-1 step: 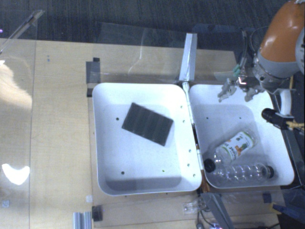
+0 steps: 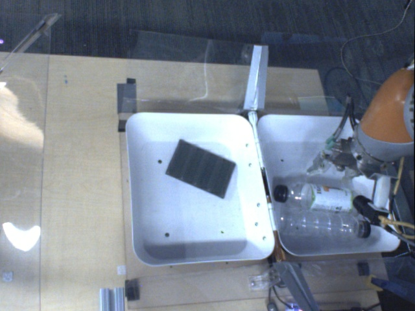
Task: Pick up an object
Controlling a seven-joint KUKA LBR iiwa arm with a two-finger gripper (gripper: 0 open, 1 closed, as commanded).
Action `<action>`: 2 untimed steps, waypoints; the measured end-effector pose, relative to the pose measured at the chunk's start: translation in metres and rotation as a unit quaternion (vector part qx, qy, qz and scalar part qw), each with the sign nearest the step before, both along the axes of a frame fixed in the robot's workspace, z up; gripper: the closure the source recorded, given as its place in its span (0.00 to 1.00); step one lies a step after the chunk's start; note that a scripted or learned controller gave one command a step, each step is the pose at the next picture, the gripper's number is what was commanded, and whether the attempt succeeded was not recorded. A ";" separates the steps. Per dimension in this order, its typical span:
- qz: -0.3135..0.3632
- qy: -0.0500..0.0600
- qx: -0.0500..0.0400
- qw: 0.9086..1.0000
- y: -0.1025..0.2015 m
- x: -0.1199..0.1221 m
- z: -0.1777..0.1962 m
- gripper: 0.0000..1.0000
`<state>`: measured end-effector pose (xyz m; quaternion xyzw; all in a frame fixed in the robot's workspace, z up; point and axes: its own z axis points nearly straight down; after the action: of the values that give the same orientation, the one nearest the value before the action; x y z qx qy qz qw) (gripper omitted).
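- Looking down at the light wooden bench (image 2: 71,206), I see two shallow white bins side by side.
- One is the left white bin (image 2: 139,193), and a flat dark grey rectangle pad (image 2: 200,168) lies in it.
- That pad is turned a bit crooked and sits near the middle of the left bin, closer to the far wall, not touching any wall.
- Next to it is the right white bin (image 2: 285,141), and the two bins touch along a thin middle edge.
- A clear plastic bottle with a black cap and a white label (image 2: 321,197) lies on its side in the right bin, with its cap pointing toward the left bin.
- A second clear plastic bottle with a black cap (image 2: 327,225) lies just beside it, nearer the front wall, with its cap pointing to the right.
- The two bottles look like they touch along their sides.
- The grey arm with the orange band (image 2: 389,118) comes in from the right and hangs over the right bin.
- Its two-finger gripper (image 2: 337,155) is low over the bin, just behind the bottle with the label.
- I cannot tell if the claw is apart or together, because the metal parts there are too small and jumbled.
- A tall clear plastic sheet (image 2: 175,70) stands behind the bins.
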<state>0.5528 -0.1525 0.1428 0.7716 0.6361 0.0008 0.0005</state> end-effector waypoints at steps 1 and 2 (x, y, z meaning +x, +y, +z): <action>0.082 -0.006 -0.001 0.997 0.040 -0.012 -0.053 0.00; 0.098 -0.006 -0.001 0.995 0.069 0.040 -0.054 0.00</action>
<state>0.5927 -0.0836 0.0893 0.7053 0.7088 0.0051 0.0047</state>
